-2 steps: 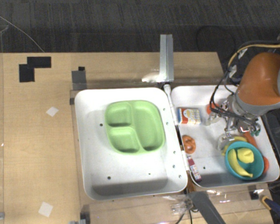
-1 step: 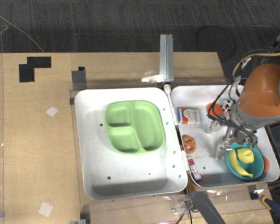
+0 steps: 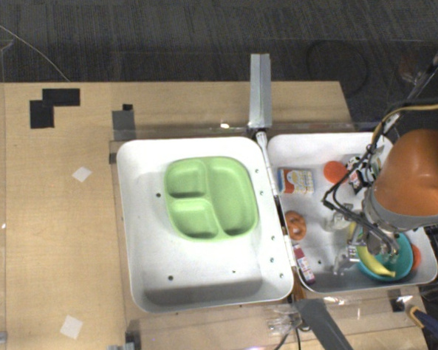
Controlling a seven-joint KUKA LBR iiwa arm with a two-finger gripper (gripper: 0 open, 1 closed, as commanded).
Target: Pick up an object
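Note:
My gripper (image 3: 349, 258) hangs low over the right bin (image 3: 429, 269), near its front, just left of a teal bowl (image 3: 406, 262) that holds a yellow banana (image 3: 377, 262). Nothing shows held in it. A small white carton with blue and orange print (image 3: 296, 180) lies at the bin's back left. Beside the carton sits an orange-red round object (image 3: 335, 171). A brown pretzel-like ring (image 3: 295, 225) rests by the left wall, and a thin red and white packet (image 3: 304, 266) lies in front of it. The arm's orange band (image 3: 415, 173) hides the bin's right part.
The left bin (image 3: 148, 278) holds a light green divided plate (image 3: 209, 197) in its middle. A metal post (image 3: 260, 94) stands at the back between the bins. Black cables (image 3: 346, 192) loop from the wrist over the right bin.

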